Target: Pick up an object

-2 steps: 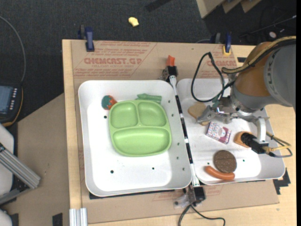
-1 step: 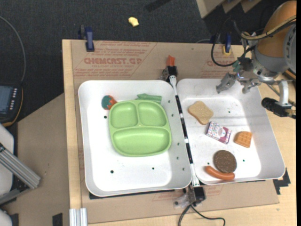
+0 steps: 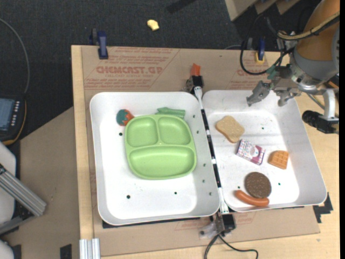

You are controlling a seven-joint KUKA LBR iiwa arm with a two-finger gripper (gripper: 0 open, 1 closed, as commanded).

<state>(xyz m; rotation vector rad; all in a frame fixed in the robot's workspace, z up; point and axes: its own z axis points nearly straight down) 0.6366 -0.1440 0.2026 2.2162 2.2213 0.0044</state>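
A: Items for pickup, right bin (image 3: 302, 144)?

B: Five pieces, all lying loose on the bin floor. Bread slice (image 3: 230, 128), upper left, nearest the divider. Small purple-and-white packet (image 3: 250, 151), centre. Orange waffle piece (image 3: 278, 159), just right of the packet, apart from it. Dark brown round patty (image 3: 257, 184), lower centre. Sausage (image 3: 251, 198), touching or just below the patty, near the front rim.

A: Gripper?

B: Gripper (image 3: 271, 95), at the far rim of the right bin, above the bread slice and well apart from it. Two fingers spread apart, nothing between them. Grey wrist with orange section behind it, at upper right.

A: Left bin (image 3: 108, 188)?

B: Green divided plate (image 3: 160, 146), three compartments, set in the upper middle. Small red-and-green ball-like item (image 3: 124, 117), just beside the plate's upper left corner. Green flat piece (image 3: 171, 111), at the plate's far edge; cannot tell what it is.

A: Surroundings?

B: Cardboard sheet (image 3: 135, 63) under both bins, blue clamp (image 3: 101, 43) on its far left corner. Small yellow scrap (image 3: 153, 24) on the dark floor beyond.
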